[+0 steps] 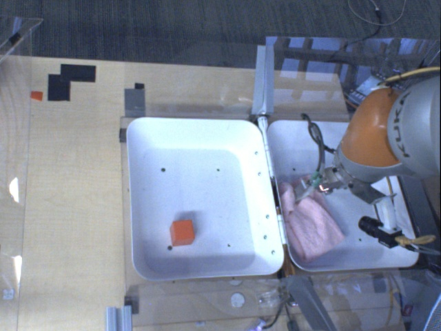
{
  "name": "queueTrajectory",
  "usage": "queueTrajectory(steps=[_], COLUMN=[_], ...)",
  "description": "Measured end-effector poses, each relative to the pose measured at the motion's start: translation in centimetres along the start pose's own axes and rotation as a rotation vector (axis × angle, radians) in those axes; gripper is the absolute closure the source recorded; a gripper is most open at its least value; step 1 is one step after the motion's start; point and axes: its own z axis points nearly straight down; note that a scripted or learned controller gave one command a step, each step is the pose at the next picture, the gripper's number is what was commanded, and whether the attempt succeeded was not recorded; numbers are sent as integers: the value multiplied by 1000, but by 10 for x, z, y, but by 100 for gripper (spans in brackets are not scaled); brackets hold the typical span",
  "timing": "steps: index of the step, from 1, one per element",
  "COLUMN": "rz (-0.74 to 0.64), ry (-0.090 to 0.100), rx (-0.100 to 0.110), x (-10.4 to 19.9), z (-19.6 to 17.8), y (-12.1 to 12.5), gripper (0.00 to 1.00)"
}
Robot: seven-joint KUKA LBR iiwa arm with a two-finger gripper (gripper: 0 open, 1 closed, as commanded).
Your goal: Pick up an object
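An orange-red cube (pixel 182 232) lies in the left bin (pixel 148 143), near its front left. A pink cloth-like object (pixel 311 223) lies in the right bin (pixel 358 257) against its left wall. My gripper (pixel 318 183) hangs over the upper end of the pink object, below the grey arm with its orange band (pixel 368 136). The arm covers the right bin's back right part. Whether the gripper touches the pink object is unclear.
A metal divider (pixel 262 81) runs back from between the two bins. Black marks (pixel 69 80) and a small orange square (pixel 36 96) lie on the wooden bench at far left. A black and yellow fitting (pixel 386 234) sits at the right bin's right side.
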Motion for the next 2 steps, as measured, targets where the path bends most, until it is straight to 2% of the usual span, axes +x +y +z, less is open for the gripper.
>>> queueTrajectory(steps=[1, 2], rz=[163, 108], ry=[1, 2], rx=[3, 5], x=[-4, -13], z=[1, 3], y=[26, 74], gripper=[0, 0])
